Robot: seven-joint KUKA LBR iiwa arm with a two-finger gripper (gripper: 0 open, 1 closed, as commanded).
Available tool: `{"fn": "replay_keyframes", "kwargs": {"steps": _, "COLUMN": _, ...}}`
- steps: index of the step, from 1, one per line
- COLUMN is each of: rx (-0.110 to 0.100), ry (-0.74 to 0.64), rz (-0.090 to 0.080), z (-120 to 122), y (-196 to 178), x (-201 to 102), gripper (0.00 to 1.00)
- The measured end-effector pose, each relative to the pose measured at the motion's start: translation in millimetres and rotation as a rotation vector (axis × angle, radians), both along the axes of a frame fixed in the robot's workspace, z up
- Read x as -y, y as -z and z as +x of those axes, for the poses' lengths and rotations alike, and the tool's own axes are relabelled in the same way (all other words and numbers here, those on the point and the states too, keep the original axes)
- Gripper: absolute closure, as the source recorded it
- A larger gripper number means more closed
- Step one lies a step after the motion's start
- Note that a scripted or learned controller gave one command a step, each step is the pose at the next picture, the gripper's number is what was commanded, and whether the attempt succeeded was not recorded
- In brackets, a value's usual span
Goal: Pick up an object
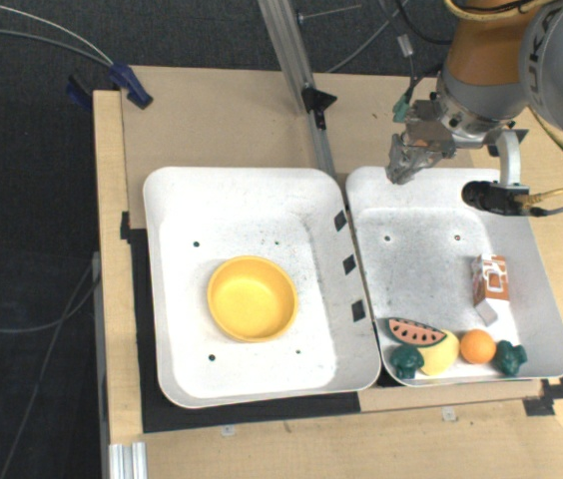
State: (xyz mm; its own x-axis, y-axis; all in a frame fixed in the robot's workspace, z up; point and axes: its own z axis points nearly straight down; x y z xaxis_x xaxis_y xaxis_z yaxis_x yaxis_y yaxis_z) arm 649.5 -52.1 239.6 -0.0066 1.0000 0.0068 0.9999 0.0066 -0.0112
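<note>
My gripper (402, 169) hangs over the far left corner of the right bin (421, 257), with nothing between its fingers that I can make out. Along that bin's near edge lie a watermelon slice (418, 331), a yellow fruit (443, 352), a green vegetable (407, 360), an orange (477, 347) and another green piece (509, 357). A small brown and white carton (490, 281) lies by the bin's right side. A yellow bowl (252, 297) sits in the middle of the left bin (182, 218).
A slanted metal pole (296, 58) runs down to the gap between the bins at the far side. A blue clamp (132, 86) sits at the bench's far left corner. Cables trail behind the arm.
</note>
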Motion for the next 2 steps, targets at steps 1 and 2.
{"fn": "replay_keyframes", "kwargs": {"steps": 1, "rx": -0.004, "ry": 0.001, "rz": -0.001, "z": -14, "y": 8, "x": -60, "gripper": 1.00}}
{"fn": "replay_keyframes", "kwargs": {"steps": 2, "rx": -0.006, "ry": 0.001, "rz": -0.002, "z": -30, "y": 16, "x": -114, "gripper": 1.00}}
